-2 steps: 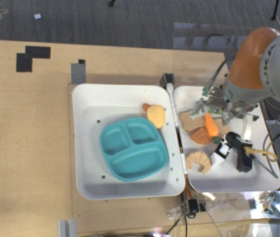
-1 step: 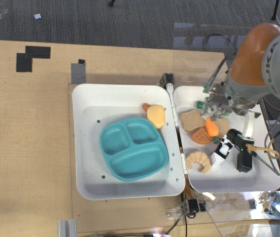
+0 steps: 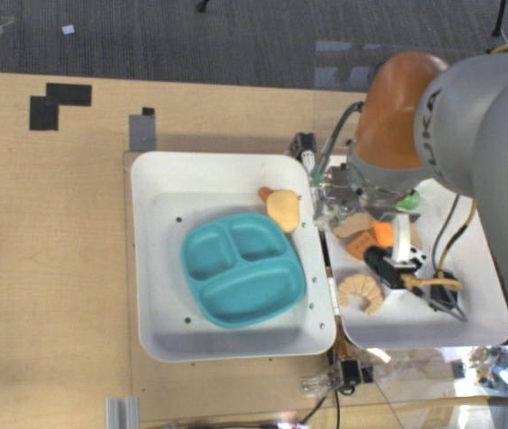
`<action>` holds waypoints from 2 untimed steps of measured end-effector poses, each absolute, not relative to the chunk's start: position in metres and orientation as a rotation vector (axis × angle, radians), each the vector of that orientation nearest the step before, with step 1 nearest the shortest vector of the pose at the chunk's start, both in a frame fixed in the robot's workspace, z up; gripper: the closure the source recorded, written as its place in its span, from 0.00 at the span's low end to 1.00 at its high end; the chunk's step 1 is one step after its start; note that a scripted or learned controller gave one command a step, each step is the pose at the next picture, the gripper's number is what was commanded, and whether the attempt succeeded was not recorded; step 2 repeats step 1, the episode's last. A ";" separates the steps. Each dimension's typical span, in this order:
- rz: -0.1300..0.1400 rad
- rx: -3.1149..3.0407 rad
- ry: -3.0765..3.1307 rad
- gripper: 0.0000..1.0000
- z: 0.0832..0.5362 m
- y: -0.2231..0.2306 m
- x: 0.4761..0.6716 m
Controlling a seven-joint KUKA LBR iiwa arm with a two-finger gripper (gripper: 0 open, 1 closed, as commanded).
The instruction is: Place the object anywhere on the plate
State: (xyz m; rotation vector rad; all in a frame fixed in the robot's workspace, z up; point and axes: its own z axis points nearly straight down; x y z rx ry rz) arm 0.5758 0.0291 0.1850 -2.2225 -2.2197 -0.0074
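Tan bench, two white bins side by side. From my feed, the teal plate (image 3: 241, 271) lies in the left bin (image 3: 151, 324). A yellow object (image 3: 283, 209) (orange tip) rests just beyond the plate's far right corner, touching the bin floor. Arm's wrist hides the gripper (image 3: 336, 206); I cannot tell its state.

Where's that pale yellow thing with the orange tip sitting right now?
The yellow toy lies in the left bin, near its upper right corner, just off the teal plate and not on it.
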 end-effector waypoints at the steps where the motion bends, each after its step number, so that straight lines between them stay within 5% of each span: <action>1: -0.006 -2.230 -2.216 0.00 0.185 0.026 0.576; 2: -0.006 -2.230 -2.216 0.00 0.185 0.026 0.576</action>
